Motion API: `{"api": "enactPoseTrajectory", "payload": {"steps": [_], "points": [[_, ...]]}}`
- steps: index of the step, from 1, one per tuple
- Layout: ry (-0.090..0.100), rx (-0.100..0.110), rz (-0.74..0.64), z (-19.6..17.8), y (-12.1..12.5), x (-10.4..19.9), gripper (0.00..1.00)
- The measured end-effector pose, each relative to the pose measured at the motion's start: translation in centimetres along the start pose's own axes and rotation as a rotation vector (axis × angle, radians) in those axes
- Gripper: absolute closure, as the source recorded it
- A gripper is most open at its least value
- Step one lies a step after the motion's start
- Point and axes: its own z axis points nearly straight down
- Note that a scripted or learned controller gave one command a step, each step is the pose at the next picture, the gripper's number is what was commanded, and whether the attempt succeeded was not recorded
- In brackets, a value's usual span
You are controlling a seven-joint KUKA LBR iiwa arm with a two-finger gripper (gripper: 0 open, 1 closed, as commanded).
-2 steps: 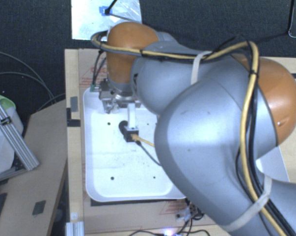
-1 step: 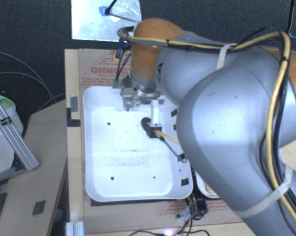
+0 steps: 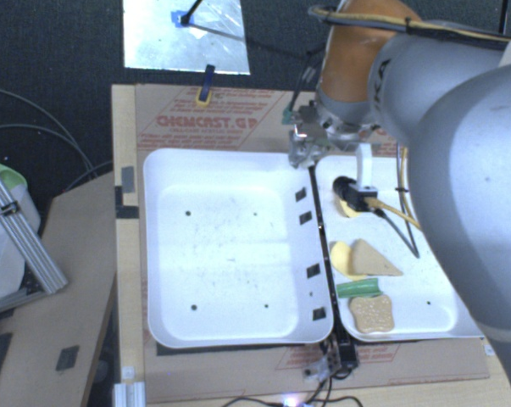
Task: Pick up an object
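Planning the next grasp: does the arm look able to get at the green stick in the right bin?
Probably yes: the green stick lies uncovered, nothing above it, though the yellow wedge and tan slice crowd its sides.

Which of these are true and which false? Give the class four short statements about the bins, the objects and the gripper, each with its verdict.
1. The green stick lies in the right bin. True.
2. The brown slice lies in the left bin. False: it lies in the right bin, near its front edge, just below the green stick.
3. The gripper is lifting the tan wedge. False: the wedge lies on the bin floor, while the gripper is at the far end of the divider between the bins, apart from it.
4. The tan wedge touches a yellow piece. True.
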Motion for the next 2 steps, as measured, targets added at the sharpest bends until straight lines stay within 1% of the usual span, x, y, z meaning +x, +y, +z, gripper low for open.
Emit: {"api": "enactPoseTrajectory", "payload": {"steps": [1,2], "points": [[0.009,0.006,-0.019,-3.5,-4.3,8.4,1.00],[0.007,0.011,-0.014,-5.3,-11.6,9.3,1.00]]}}
